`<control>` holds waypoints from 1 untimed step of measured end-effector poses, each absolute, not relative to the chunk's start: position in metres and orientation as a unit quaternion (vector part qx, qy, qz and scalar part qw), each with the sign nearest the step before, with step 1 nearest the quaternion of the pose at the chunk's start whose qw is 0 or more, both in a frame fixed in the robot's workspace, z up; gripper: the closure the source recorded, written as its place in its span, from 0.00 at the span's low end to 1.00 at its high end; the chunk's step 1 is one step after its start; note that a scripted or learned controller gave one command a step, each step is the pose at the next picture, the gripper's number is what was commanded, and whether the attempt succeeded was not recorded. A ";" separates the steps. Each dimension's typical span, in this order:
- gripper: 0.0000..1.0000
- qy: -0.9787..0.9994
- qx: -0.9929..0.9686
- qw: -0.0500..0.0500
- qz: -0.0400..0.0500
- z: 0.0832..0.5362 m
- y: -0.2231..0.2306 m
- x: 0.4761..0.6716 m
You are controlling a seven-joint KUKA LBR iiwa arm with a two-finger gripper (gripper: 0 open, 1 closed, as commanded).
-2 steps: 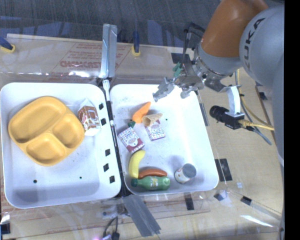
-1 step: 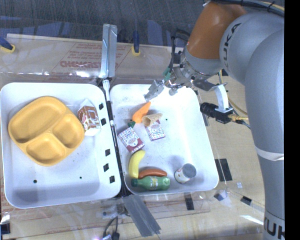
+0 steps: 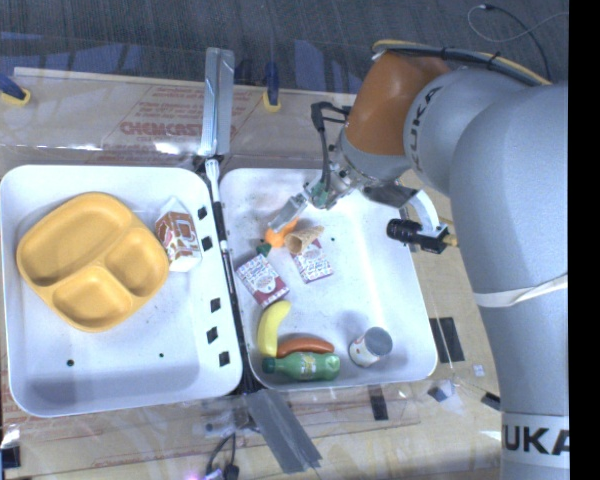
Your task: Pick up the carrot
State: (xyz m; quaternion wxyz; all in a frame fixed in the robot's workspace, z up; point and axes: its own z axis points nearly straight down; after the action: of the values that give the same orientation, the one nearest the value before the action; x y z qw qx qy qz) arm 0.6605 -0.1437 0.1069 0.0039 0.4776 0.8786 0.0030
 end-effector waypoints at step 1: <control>0.00 0.867 0.499 0.000 0.000 0.093 -0.111 0.657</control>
State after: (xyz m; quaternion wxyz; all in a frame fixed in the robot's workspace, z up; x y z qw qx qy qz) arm 0.6573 -0.1114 0.0935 -0.0004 0.4987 0.8668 -0.0004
